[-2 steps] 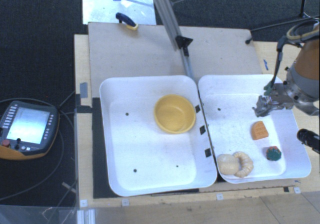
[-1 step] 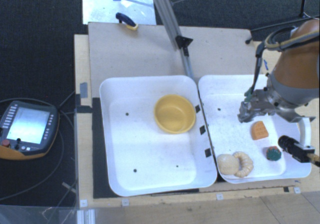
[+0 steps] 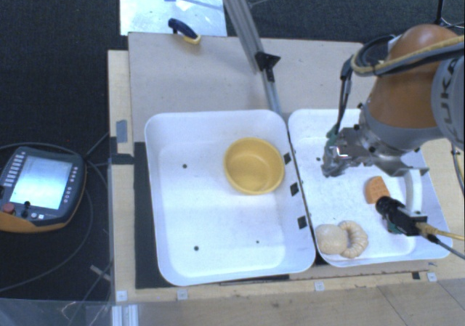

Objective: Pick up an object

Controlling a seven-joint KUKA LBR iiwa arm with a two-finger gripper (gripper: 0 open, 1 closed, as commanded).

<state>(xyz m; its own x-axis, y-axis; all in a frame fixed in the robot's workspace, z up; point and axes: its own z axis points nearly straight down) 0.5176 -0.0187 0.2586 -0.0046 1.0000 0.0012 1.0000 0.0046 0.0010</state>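
Orange piece (image 3: 376,189) lies just beside the hand (image 3: 333,163) (right bin).

My arm (image 3: 414,92) reaches in from the right, its orange band uppermost, wrist bent downward and leftward, with the gripper (image 3: 336,160) low at the arm's left end, its finger state indiscernible.

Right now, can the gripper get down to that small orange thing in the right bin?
Probably yes. The gripper hangs over the right bin, the orange piece lies uncovered close beside it, apart from the cream pieces.
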